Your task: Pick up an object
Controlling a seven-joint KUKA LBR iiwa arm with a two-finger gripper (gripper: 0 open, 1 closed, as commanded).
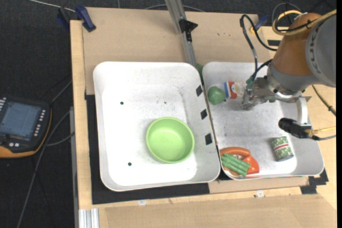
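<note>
Near edge of the wooden worktop (pixel 160 216), bearing two shallow white bins. Left bin (pixel 115 83): one round green bowl (pixel 170 140). Right bin (pixel 251 131): four objects — one orange-and-green packet (pixel 239 162), one small patterned can (pixel 281 148), one green ball (pixel 216 95), one red-and-white bottle (pixel 231 89) lying just right of it. Jaws (pixel 250 96) hover beside the bottle; their opening cannot be told.

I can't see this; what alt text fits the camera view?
A grey robot arm's pincer sits low in the right white bin, beside a small white bottle and green ball. The left white bin holds a green plastic bowl.
</note>
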